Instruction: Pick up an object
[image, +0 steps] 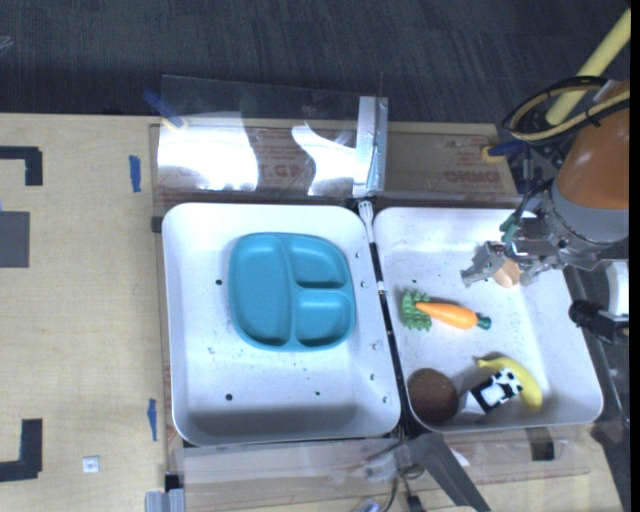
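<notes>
My gripper (503, 266) hangs over the back part of the right bin (570, 400), reaching in from the right. A small peach-coloured piece (509, 274) shows right at its tip; I cannot tell whether it is held or lying beneath. In front of it and to the left lies a toy carrot (448, 314) with green leaves. A brown round object (432, 392) sits at the bin's front left. Beside that, a yellow banana (520, 378) lies with a black-and-white toy (496, 390) against it.
The left bin (190, 300) holds a blue divided plate (293, 290). A clear plastic sheet and cardboard (260, 150) stand behind the bins. Yellow and black cables (560, 100) loop above the arm at the back right.
</notes>
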